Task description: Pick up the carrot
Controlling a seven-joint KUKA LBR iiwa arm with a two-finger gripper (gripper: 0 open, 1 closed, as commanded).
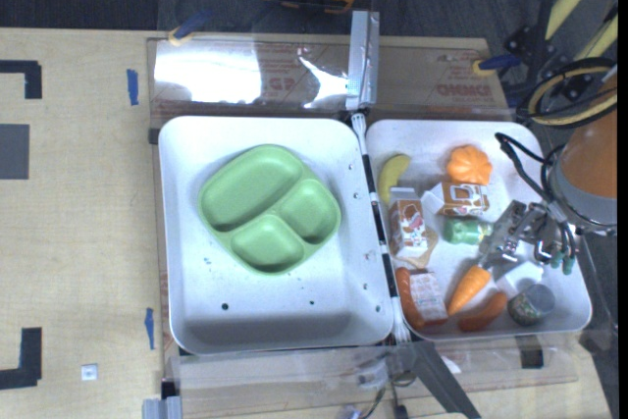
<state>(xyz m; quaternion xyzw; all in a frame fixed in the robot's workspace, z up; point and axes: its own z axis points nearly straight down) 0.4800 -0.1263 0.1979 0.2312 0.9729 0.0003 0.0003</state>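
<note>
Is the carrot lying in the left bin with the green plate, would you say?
No, the carrot lies in the right bin.

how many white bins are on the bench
2. The left bin holds a green divided plate; the right bin holds the carrot and the other food items, with the gripper just above the carrot.

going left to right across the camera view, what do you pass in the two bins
green plate in the left bin → banana → snack packet → carrot → gripper, all four over the right bin
</note>
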